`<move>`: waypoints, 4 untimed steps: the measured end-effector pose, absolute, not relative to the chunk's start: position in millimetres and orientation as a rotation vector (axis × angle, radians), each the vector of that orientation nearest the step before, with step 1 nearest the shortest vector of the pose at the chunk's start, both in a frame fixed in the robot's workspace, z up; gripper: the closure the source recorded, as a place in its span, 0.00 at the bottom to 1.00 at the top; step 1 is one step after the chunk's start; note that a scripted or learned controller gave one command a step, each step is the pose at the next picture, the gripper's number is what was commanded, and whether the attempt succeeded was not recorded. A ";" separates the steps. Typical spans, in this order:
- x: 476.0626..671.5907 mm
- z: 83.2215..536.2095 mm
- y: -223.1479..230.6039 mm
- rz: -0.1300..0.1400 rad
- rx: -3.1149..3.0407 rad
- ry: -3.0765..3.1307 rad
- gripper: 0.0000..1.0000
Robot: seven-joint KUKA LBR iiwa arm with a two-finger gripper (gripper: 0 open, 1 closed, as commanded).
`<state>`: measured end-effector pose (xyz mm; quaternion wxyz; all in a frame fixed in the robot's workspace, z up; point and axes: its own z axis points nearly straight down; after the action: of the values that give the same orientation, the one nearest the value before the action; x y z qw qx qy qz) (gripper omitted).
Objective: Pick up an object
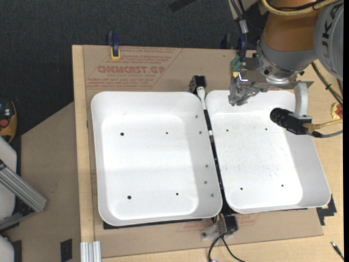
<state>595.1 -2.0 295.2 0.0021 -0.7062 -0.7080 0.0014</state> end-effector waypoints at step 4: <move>604.7 303.9 59.3 0.002 -2.219 -2.221 1.00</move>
<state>604.7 59.3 303.9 0.0011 -0.7068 -0.7074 0.0005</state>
